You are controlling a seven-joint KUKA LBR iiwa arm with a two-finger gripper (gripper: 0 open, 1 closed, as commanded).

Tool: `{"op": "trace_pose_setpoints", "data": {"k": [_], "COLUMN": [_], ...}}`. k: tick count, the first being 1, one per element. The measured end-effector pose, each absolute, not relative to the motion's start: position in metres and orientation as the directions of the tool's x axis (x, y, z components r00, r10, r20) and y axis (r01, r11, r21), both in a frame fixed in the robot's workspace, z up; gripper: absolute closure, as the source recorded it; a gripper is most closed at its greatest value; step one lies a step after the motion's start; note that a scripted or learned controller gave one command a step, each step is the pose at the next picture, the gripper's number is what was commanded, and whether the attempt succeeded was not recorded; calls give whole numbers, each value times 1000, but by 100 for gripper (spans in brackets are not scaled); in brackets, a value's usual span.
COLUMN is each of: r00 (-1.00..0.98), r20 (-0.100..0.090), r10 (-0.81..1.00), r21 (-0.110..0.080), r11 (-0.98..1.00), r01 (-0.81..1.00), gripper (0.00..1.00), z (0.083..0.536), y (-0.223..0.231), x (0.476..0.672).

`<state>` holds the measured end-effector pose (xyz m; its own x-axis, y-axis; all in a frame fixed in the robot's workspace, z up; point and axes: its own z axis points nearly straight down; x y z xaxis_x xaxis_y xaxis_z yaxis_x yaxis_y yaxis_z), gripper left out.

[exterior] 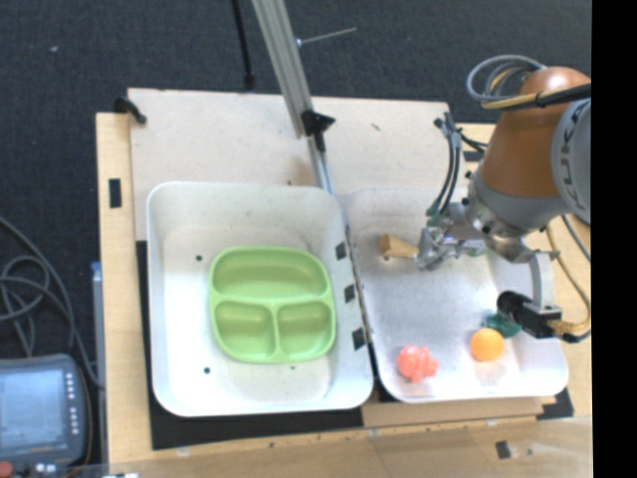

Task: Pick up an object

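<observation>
A: What sits on the bench (229, 132)?

B: Two shallow white bins, side by side. The left bin (169, 267) carries a green divided plate (271, 304) near its middle.

A: And the right bin (448, 297)?

B: A tan wooden block (398, 248) lies near its far left corner. A pink toy (418, 363) and an orange ball (488, 345) lie apart along its near edge, the ball closer to the near right corner.

A: Where is the arm (528, 167)?

B: It reaches in from the right. Its jaws hang just beside the block, on the block's right. Whether they are spread or pressed together, I cannot tell.
</observation>
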<state>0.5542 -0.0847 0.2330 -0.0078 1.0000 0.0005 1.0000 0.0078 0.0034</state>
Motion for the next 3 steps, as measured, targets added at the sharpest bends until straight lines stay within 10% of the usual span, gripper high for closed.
{"op": "trace_pose_setpoints", "data": {"k": [3], "r00": [-7], "r20": [1], "r10": [1000], "r21": [2], "r11": [7], "r01": [1000], "gripper": [100], "z": [247], "y": [71], "x": [604]}}
